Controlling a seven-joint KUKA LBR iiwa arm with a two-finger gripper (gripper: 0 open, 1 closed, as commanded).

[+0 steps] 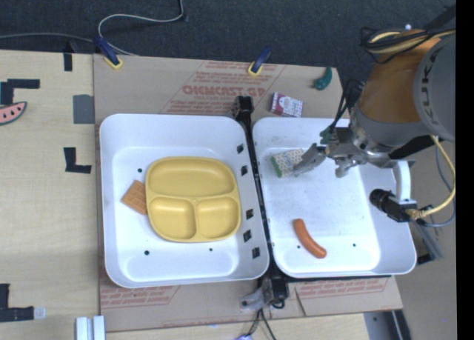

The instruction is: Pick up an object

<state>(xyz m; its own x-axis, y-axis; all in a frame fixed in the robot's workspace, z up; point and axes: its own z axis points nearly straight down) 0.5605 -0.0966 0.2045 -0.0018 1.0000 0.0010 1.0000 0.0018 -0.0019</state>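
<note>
The nearest thing to pick is a small green and white packet (286,161), lying in the far part of the right bin (385,257), just off the tip of my gripper (326,158) on the side away from my arm. One of my fingers (309,161) stretches out toward it and seems to reach its edge, though the view is too coarse for me to be sure it touches. The other finger (345,166) sits back toward my wrist, so my jaws stand wide apart with nothing between them.

Nearer the camera than my gripper, and well apart from it, an orange-red sausage (309,238) lies slantwise on the floor of the same bin.

Beyond the divider, in the left bin (118,257), a yellow plate with three compartments (194,198) rests in the middle, well clear of my gripper. A tan cracker (135,197) pokes out from under the edge of that plate farthest from me.

Past the far rim of the right bin, on the cardboard (185,83), sits a small red and white box (285,104), with a little green thing (323,78) beyond it near the cardboard's edge.
</note>
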